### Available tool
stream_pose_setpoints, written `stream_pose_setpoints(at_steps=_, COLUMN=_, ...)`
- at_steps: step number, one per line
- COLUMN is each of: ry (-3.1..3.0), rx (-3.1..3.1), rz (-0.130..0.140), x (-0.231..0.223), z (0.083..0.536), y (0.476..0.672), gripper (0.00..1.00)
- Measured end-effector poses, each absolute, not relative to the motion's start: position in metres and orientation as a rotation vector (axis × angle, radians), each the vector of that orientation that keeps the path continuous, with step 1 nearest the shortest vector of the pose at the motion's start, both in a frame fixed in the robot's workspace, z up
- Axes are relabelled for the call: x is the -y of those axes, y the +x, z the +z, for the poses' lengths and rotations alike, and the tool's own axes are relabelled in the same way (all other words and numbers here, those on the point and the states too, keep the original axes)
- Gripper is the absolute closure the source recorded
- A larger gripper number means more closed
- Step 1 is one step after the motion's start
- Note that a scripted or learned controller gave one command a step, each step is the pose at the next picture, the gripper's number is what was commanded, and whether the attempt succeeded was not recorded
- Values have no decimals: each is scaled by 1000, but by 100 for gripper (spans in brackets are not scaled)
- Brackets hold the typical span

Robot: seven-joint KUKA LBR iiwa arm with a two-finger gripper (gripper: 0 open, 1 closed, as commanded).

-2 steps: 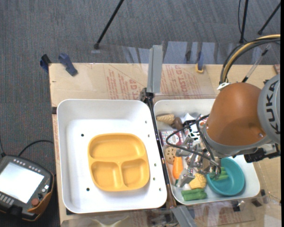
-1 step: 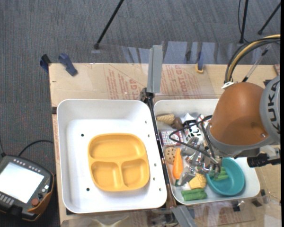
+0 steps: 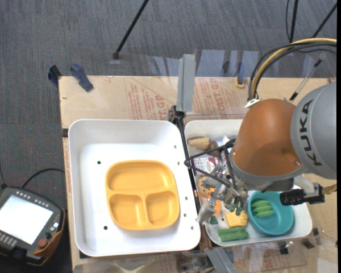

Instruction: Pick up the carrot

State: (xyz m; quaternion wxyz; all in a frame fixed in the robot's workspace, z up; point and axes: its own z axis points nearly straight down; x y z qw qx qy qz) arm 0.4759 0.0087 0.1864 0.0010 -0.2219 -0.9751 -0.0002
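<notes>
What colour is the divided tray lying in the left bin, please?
Yellow-orange; the divided tray shows plainly in the camera view.

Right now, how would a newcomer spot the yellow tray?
Start at the left bin of the two white bins. The yellow tray lies flat near its middle. It has three compartments and sits alone, while the teal bowl is in the right bin.

There are 2 white bins on the tabletop (image 3: 119,98): the left bin (image 3: 82,152) and the right bin (image 3: 216,127). The left bin has 1 yellow tray (image 3: 142,195) with 3 compartments. In the right bin I count 1 teal bowl (image 3: 273,220) and 1 green vegetable (image 3: 233,235); the other small things there are too cluttered to count. Beside the tabletop lies 1 handheld screen (image 3: 23,220).
</notes>
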Motion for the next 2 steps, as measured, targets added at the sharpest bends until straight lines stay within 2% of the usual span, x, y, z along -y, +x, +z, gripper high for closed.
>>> stream_pose_setpoints(at_steps=1, ry=-821, rx=3030, rz=0, x=12, z=186, y=476, gripper=0)
stream_pose_setpoints(at_steps=2, ry=-957, rx=2983, rz=4, x=83, z=134, y=473, gripper=0)
